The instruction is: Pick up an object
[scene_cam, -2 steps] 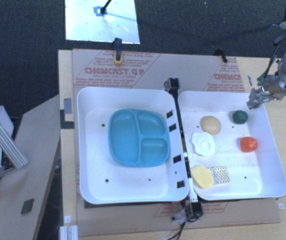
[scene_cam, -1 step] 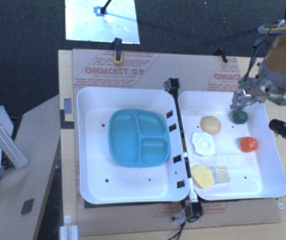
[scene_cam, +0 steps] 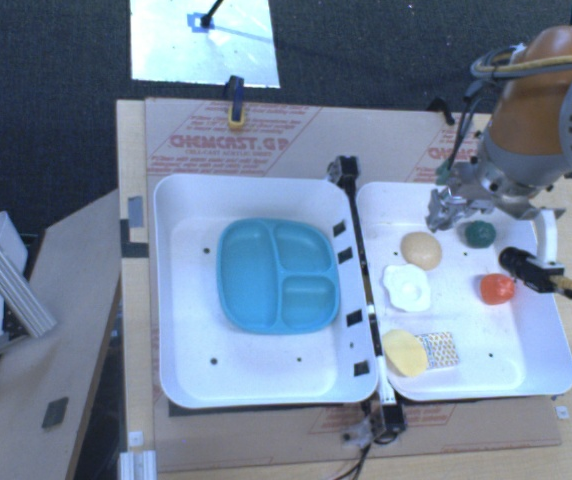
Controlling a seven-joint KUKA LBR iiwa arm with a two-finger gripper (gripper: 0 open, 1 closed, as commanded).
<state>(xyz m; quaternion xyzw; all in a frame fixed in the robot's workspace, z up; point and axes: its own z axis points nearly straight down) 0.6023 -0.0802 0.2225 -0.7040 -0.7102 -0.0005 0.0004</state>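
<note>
End effector (scene_cam: 447,211), finger state impossible to tell, hovering just above and right of round tan egg-like object (scene_cam: 421,249) in right white bin (scene_cam: 556,353), with dark green lump (scene_cam: 480,233) right of that.

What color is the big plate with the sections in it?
The divided plate is light blue, seen clearly in the camera view.

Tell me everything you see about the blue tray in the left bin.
The blue tray is a rounded rectangle of light blue, plastic-looking material, with three compartments: one long at its left, two smaller at its right. It lies flat, right side up, near the middle of the left bin, slightly turned against the bin's edges. Nothing lies in it, and only the bin floor touches it. The pincer is far away, over the right bin.
</note>
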